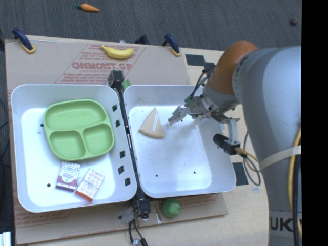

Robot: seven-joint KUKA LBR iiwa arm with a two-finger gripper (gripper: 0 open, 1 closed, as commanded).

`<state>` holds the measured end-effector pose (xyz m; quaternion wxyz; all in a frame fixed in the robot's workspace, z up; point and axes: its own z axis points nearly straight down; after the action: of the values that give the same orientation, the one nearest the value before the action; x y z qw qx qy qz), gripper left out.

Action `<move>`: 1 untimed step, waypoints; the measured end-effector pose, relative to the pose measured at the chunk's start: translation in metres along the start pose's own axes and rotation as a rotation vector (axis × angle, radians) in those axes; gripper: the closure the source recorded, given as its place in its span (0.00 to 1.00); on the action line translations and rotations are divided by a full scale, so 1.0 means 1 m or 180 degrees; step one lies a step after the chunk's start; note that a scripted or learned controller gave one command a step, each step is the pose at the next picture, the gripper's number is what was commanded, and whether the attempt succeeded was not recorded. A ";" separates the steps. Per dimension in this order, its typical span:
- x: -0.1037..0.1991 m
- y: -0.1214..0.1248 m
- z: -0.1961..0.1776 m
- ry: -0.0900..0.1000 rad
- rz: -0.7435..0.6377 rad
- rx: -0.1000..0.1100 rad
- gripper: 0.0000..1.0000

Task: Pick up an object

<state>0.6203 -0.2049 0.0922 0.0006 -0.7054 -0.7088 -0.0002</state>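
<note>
Landmark: the black divider (pixel 125 137) where the two white bins meet.

Left of the divider, left bin (pixel 20 152): a green three-compartment plate (pixel 78 128) in the upper half; below it two small printed packets lying side by side, one dark red and white (pixel 68 176), one orange and white (pixel 90 183).

Beyond the bins, above the divider's top end: a yellow banana (pixel 118 50) on the printed cardboard sheet (pixel 77 65). Farther off on the grey floor, a small carrot (pixel 89 7).

Just right of the divider, right bin (pixel 215 176): a tan wedge-shaped block (pixel 152 124), lying flat in the bin's upper left part.

Below the divider's lower end, outside the bins: a green ball (pixel 171 207).

Farther right of the divider: gripper (pixel 177 116), over the right bin, tip just beside the wedge's right edge, apart from it. Whether its fingers stand apart or together cannot be told. Nothing visible between them.
</note>
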 end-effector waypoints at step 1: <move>-0.005 0.037 0.000 0.0001 -0.0004 0.0001 0.00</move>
<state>0.6571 -0.2098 0.0924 0.0008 -0.7049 -0.7093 -0.0002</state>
